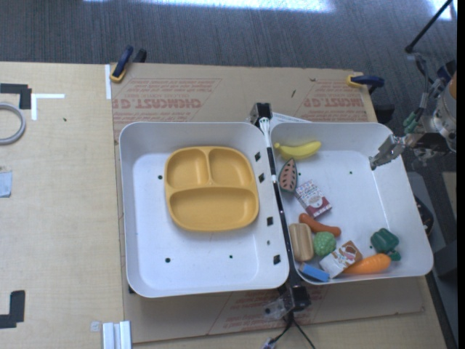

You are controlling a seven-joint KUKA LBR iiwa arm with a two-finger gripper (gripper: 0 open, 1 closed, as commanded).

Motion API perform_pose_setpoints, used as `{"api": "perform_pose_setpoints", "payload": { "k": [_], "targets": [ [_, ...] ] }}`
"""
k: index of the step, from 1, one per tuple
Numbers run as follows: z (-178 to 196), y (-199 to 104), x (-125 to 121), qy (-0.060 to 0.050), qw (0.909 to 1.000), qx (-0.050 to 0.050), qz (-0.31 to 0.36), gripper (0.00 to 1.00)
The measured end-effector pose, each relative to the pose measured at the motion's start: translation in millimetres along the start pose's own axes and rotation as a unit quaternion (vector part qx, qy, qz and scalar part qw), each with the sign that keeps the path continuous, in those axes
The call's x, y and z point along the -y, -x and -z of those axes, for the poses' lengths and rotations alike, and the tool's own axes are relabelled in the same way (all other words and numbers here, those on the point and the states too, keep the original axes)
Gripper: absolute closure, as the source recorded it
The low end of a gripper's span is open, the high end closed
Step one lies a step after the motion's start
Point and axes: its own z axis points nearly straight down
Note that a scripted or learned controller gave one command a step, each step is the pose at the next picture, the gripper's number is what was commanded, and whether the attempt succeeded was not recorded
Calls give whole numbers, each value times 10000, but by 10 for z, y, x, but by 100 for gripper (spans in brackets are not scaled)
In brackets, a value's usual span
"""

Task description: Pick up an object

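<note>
So the tool point(383, 153) sits at the right edge of the frame, hanging right over the right rim of the right bin point(378, 195), up in that bin's upper right corner. I honestly can't tell whether it's open or closed from this angle; nothing is visibly gripped in it.

All the pickable stuff lies to the left of and below the tool in the frame. The banana point(298, 149) is the nearest thing at about the same height in the picture, over toward the divider between the bins, with its long axis running roughly left-right. The watermelon slice point(288, 174) and the little red-and-white carton point(314, 198) are just below that. The rest is bunched in the lower part of the bin: carrot point(367, 265), green pepper point(384, 241), bread roll point(301, 241) and a few more touching each other.

The left bin only carries the yellow divided plate point(211, 187).

My guess: the move has to be a sweep leftward into the bin, and the banana looks like the least crowded target.
</note>
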Motion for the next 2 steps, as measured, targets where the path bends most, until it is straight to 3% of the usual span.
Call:
{"api": "perform_pose_setpoints", "payload": {
  "k": [1, 2],
  "targets": [
    [-941, -511, 725, 8, 9975, -3, -702, 0],
    [-1784, -802, 717, 18, 9973, -2, -736, 0]
  ]
}}
